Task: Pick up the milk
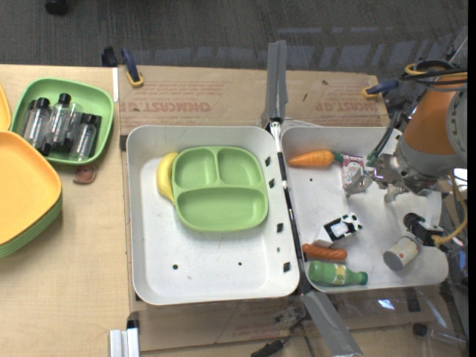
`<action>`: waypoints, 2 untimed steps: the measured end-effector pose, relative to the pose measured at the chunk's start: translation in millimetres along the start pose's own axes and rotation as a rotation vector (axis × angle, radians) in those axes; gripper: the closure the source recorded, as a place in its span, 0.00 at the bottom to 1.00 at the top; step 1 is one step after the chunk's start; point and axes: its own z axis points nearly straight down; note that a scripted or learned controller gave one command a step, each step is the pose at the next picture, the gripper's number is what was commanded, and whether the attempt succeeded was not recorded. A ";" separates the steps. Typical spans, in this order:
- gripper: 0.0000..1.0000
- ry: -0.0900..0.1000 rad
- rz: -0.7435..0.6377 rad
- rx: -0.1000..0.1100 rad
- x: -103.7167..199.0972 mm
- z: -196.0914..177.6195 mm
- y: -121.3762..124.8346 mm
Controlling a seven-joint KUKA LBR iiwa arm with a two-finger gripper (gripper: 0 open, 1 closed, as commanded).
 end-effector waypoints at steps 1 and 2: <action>0.00 -0.002 -0.240 0.000 1.0 -1.0 56.6; 0.00 0.000 -0.130 -0.001 34.8 -0.9 51.8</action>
